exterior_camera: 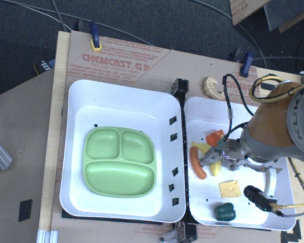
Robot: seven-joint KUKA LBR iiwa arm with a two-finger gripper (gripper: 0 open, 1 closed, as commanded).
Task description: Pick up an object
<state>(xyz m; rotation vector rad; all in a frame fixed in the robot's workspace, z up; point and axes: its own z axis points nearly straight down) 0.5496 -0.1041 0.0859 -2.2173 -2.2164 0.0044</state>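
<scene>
**Over the right bin, among the small food pieces**

My gripper (pixel 213 155) is down in the right bin (pixel 250 220), at the centre-right of the frame, and from this angle I cannot tell how far apart it stands or whether anything is between its tips. Just beside it lie the things I could take: an orange sausage (pixel 197 162) lying at a slant to its left, a yellow piece (pixel 214 169) right under the tips, and a red-orange piece (pixel 214 137) just above. Lower in the same bin sit a pale yellow cheese slice (pixel 229 188) and, near the bottom edge, a dark green lump (pixel 224 212) — both apart from the gripper.

The left bin (pixel 76 135) holds a light green divided plate (pixel 120 161) with three compartments, lying flat in its lower middle.

Both bins rest side by side on a cardboard-covered bench (pixel 116 56) with red printing on it — a blue clamp (pixel 95 37) grips its top edge at upper left. A beige roll of tape (pixel 213 86) lies on the bench above the right bin. Beyond the bench, dark carpet (pixel 17 41) with cables fills the upper left.
</scene>
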